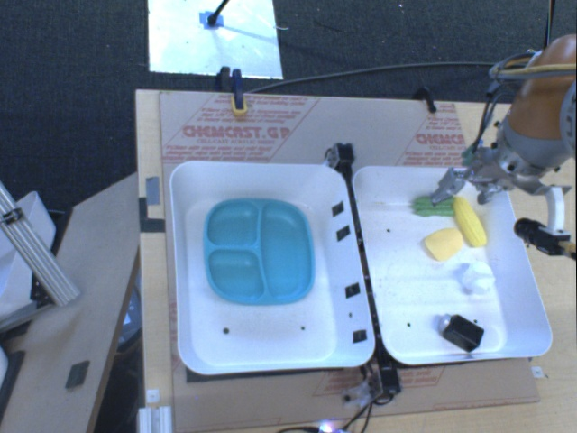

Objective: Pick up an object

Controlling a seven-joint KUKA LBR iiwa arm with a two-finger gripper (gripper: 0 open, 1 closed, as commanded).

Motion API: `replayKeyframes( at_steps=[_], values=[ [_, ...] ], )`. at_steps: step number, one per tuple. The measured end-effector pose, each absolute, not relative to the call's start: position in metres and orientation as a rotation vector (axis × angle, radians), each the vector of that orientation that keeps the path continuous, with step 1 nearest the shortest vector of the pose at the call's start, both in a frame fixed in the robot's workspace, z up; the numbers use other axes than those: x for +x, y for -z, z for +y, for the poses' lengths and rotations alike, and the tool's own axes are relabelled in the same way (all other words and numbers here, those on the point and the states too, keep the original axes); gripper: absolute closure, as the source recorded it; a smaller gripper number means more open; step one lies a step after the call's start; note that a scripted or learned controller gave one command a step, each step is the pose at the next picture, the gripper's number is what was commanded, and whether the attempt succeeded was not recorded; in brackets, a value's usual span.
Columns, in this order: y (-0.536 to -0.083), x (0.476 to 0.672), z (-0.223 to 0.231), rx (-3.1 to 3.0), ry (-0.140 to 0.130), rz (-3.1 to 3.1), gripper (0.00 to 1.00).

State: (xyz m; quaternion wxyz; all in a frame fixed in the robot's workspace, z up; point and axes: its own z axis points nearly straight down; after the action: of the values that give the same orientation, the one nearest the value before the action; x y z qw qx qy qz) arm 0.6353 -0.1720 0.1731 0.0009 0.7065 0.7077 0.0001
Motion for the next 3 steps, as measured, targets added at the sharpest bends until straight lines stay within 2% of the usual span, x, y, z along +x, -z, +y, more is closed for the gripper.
replayKeyframes(
  at_steps=[1, 2, 3],
  values=[
    [-0.131, 0.641, -0.168, 2.215, 0.000, 2.227, 0.00],
    [-0.144, 0.642, -0.168, 2.209, -0.005, 2.226, 1.00],
    [-0.201, 0.634, -0.171, 2.216, -0.005, 2.219, 1.00]
  ],
)
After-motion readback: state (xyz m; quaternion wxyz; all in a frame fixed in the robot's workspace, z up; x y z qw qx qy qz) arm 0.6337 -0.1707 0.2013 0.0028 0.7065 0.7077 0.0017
